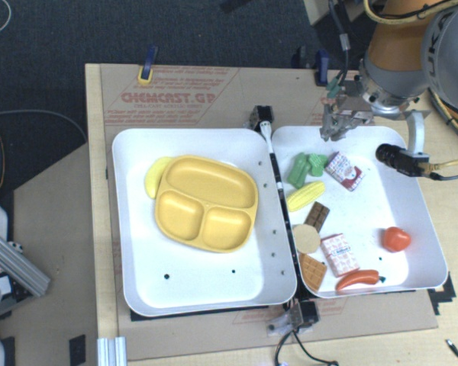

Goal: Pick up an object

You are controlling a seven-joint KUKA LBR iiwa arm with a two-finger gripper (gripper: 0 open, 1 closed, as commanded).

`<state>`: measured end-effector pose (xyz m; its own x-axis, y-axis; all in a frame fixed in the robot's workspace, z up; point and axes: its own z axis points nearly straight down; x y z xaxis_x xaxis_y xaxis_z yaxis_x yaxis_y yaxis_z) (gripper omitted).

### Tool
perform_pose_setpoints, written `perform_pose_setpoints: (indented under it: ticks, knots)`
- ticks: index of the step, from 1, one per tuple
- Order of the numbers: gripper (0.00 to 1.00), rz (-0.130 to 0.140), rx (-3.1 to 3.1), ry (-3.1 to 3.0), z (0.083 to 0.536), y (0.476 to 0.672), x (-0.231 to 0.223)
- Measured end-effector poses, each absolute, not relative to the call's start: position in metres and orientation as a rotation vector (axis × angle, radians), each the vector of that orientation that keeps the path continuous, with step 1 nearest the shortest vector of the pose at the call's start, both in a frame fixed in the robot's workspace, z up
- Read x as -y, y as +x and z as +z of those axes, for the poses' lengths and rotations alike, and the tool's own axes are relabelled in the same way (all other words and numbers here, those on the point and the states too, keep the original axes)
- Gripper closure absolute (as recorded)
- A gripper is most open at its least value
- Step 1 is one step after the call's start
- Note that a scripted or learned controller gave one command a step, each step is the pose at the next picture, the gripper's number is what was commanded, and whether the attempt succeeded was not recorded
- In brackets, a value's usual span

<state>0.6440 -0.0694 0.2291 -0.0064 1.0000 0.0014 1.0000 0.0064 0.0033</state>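
Observation:
My gripper [332,130] hangs over the far edge of the right bin [427,227], with nothing between its fingertips. Just in front of it lie a green toy [304,168] and a red-and-white packet [343,171]. Closer to the front sit a yellow corn cob [305,195], a brown chocolate bar [317,216], a beige disc [306,239], a waffle piece [313,270], a second red-and-white packet [340,253], a red sausage [357,280] and a red tomato [396,239].
The left bin [130,227] holds a yellow divided plate [204,203] with a yellow banana [156,175] tucked at its left. A black cylinder [401,159] juts over the right bin's far right. Clamps sit along the divider between the bins.

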Motion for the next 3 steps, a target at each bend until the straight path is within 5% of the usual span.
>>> perform_pose_setpoints:
  ticks: [2,3]
  knots:
    - [1.00,-0.004,-2.222,2.224,0.219,0.627,0.081]
    - [1.00,0.001,-2.219,2.220,0.217,0.635,0.086]
